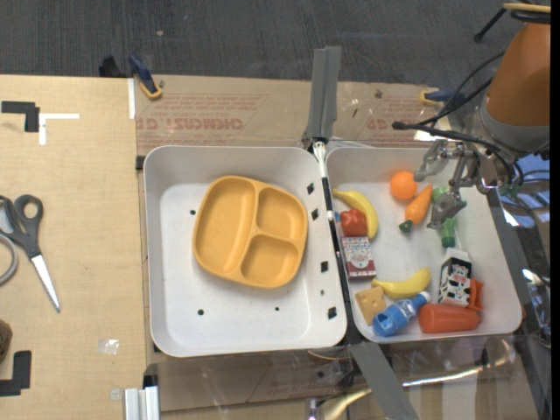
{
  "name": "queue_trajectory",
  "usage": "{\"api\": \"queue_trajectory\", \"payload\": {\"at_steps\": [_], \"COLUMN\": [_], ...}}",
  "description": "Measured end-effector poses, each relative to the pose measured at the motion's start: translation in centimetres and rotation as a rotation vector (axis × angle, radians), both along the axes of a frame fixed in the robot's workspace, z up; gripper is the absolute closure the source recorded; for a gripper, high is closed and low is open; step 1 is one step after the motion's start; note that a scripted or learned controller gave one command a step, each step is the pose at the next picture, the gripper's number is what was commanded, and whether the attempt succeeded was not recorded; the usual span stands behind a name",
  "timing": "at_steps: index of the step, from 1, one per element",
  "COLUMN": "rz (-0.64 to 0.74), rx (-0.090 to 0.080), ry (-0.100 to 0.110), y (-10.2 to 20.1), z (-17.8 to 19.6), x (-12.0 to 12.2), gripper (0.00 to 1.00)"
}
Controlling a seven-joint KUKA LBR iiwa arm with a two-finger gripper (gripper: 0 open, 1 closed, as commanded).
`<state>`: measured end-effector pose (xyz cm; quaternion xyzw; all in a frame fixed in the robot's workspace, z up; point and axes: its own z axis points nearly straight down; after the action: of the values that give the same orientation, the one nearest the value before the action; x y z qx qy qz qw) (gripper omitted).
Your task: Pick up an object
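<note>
My gripper (448, 182) hangs over the far right part of the right bin (500, 261), its metal fingers (430, 160) spread open with nothing between them. Just left of it lie an orange ball (402, 185) and a carrot (418, 206). A green piece (449, 232) sits under the fingers, partly hidden. Farther left are a banana (362, 209), a red item (353, 223) and a small red-and-white packet (358, 256). Near the front lie a second banana (406, 282), a cow-print carton (455, 280), a blue bottle (395, 315) and a red-orange object (449, 317).
The left bin (166, 261) holds a yellow divided plate (250, 231). Scissors (31, 239) lie on the bench at far left. A blue clamp (144, 77) sits at the back. Cables hang near the arm at upper right.
</note>
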<state>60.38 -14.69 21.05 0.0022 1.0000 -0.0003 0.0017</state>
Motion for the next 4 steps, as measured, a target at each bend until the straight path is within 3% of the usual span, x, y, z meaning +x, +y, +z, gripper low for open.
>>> {"api": "queue_trajectory", "payload": {"at_steps": [1, 2, 3, 4], "rz": [-0.060, -0.125, -0.121, -0.122], "rx": [0.000, 0.000, -0.001, -0.001], "ry": [0.000, -0.003, -0.009, -0.009], "y": [-4.3, -2.8, -2.7, -2.7], "z": [-10.9, -11.6, -10.5, -10.5], "x": [2.5, 3.1, 3.3, 3.3], "gripper": [0.00, 0.00, 1.00, 0.00]}}
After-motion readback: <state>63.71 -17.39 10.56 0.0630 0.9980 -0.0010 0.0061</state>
